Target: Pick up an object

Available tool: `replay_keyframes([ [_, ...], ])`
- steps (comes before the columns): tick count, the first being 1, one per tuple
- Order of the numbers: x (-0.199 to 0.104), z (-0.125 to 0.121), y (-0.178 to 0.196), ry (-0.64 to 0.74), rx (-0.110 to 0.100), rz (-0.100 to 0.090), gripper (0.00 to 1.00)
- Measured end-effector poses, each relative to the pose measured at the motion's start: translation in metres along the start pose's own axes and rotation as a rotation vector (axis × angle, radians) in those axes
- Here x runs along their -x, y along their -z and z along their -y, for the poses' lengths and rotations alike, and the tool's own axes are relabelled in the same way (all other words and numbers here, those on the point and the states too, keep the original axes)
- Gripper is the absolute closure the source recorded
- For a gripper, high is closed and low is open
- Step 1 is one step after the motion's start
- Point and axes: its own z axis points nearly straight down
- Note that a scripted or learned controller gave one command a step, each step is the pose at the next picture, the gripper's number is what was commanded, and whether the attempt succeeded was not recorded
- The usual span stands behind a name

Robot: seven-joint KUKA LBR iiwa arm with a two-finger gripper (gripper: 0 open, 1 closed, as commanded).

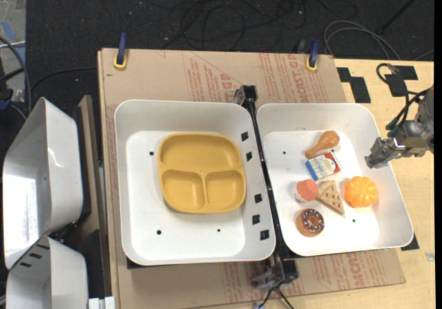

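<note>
Camera view, looking down on two white bins side by side: left bin (131, 162) carrying a yellow divided plate (202, 171) near its middle, right bin (387, 231) carrying a small cluster of toy food. Near the right bin's right edge, gripper (378, 154) hovering just above the rim, apart from every item; whether released or clenched, cannot tell from this slant. Closest to it, an orange pumpkin (360, 191), toward the right wall. Others bunched at the bin's middle: drumstick (323, 142) toward the far edge, small carton (324, 165) just below it, pink piece (306, 190), pizza slice (331, 197) touching the pumpkin's side, doughnut (311, 221) toward the near edge. Likely light, hollow, hard plastic, so slippery and prone to rolling. Probably best taken across the pumpkin's widest part, squarely from above, avoiding the slice alongside.
</note>
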Motion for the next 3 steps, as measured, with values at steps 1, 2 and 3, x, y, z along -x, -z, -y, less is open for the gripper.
replay_keyframes([
  [1,-0.049,-0.014,0.005,0.004,-0.004,-0.003,1.0],
  [2,-0.109,-0.029,0.004,0.004,-0.005,-0.003,1.0],
  [3,-0.154,-0.039,-0.012,0.004,-0.009,-0.004,1.0],
])
